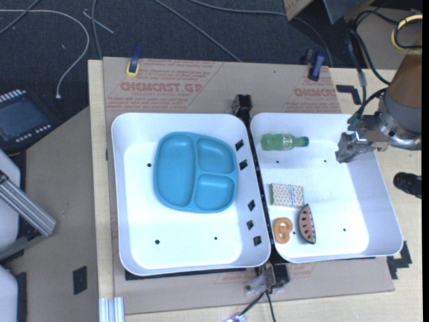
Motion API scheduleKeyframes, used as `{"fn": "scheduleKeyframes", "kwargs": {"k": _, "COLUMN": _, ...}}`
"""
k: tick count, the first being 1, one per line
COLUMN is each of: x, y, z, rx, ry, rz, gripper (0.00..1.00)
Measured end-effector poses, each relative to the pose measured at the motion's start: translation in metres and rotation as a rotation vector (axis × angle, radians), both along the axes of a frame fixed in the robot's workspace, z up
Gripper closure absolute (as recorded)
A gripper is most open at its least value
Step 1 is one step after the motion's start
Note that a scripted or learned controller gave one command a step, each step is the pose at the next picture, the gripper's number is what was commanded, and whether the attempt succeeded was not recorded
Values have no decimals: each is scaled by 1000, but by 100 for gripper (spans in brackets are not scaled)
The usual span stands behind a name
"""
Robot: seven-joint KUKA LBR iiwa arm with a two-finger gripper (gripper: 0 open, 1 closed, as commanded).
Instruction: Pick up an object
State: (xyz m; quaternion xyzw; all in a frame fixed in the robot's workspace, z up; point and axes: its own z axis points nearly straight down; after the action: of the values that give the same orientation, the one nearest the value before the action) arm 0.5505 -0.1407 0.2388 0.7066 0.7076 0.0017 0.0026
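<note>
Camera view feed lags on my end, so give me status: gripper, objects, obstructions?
Gripper over right bin, upper right edge. Green bottle, patterned packet, pretzel, watermelon slice lying untouched. Nothing blocking them.

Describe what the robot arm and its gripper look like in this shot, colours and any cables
The arm at the view's right edge has a tan-orange section above a rounded silver-grey wrist. The gripper is a small, blocky grey metal piece with dark details. Black cables loop beside the arm, and a yellowish ring sits above it.
</note>
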Motion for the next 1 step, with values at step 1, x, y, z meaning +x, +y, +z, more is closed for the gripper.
{"fn": "scheduleKeyframes", "kwargs": {"k": 1, "x": 9, "y": 53, "z": -12, "rx": 4, "ry": 8, "rz": 5, "gripper": 100}}
